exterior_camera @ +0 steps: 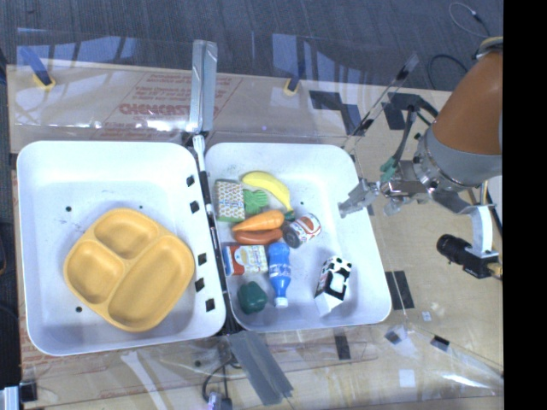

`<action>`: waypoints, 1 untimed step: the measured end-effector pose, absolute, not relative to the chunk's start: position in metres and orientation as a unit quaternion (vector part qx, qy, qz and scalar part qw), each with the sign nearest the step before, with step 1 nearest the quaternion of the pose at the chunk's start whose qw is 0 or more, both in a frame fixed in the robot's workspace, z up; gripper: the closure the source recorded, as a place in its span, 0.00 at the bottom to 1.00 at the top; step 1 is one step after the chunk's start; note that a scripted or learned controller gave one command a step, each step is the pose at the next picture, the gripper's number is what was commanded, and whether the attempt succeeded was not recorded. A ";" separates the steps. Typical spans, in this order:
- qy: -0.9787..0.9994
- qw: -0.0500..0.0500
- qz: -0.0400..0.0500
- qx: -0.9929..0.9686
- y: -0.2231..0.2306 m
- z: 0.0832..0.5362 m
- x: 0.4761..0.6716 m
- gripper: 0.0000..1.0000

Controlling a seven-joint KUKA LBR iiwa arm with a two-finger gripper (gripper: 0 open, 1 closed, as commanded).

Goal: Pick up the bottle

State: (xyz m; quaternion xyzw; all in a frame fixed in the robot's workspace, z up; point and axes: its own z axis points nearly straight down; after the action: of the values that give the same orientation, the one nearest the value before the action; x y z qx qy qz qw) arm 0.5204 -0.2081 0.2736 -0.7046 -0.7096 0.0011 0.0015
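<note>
Robotics lab test cell. A bench [427, 314] marked with tape carries two white bins [51, 169] side by side, clear panels [111, 101] standing behind them, cables [461, 15] trailing across dark carpet [256, 7], and toy food beside a yellow tray [128, 267].

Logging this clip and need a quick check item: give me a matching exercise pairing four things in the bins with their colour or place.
Things:
1. bottle
2. banana
3. carrot
4. divided plate

Descriptions:
A. orange, lying across the middle of the right bin
B. yellow, in the left bin
C. blue with a white cap, near the right bin's front
D. yellow, toward the right bin's back

Pairs: 1-C, 2-D, 3-A, 4-B
</note>
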 end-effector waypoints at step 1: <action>-0.735 -0.003 -0.002 -0.678 -0.174 0.123 0.480 0.00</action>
State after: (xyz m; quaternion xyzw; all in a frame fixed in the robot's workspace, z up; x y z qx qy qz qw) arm 0.4804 -0.1744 0.1227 -0.6777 -0.7354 -0.0018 -0.0029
